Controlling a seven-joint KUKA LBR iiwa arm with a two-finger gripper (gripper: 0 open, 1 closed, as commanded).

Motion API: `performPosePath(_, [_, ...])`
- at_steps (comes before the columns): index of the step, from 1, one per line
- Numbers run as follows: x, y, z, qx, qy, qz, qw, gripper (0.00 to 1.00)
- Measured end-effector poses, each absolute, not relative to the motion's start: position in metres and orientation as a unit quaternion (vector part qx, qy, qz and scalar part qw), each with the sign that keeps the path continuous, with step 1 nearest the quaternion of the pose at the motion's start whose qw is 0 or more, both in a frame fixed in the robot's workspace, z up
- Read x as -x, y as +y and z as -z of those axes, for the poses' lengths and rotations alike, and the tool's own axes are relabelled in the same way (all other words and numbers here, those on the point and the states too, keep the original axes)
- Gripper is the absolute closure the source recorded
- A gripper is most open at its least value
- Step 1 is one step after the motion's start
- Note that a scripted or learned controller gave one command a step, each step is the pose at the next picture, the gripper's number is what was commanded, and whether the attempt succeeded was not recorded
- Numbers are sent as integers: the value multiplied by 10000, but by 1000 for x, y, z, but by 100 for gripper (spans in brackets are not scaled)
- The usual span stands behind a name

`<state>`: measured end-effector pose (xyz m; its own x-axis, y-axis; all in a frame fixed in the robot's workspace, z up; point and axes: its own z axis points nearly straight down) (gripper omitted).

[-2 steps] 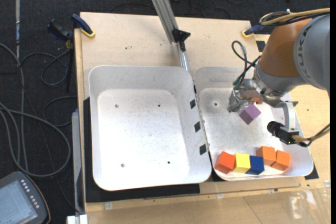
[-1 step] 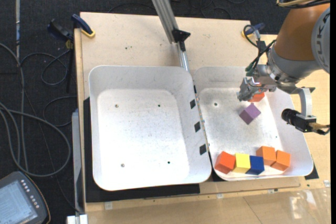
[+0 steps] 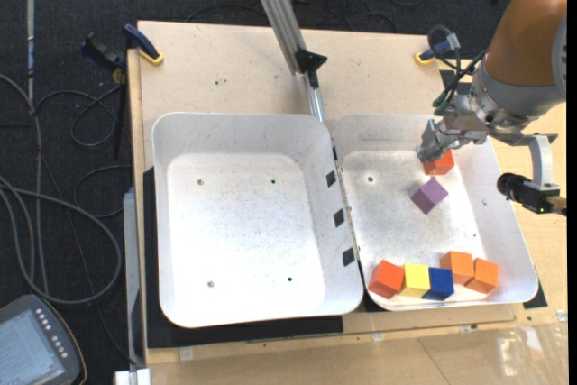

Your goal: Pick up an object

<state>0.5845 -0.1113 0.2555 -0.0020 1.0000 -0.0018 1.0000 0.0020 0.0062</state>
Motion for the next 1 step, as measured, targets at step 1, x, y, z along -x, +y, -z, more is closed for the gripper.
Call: performPosePath(1, [-590, -51, -250, -7040, 7102, -8, -4, 100])
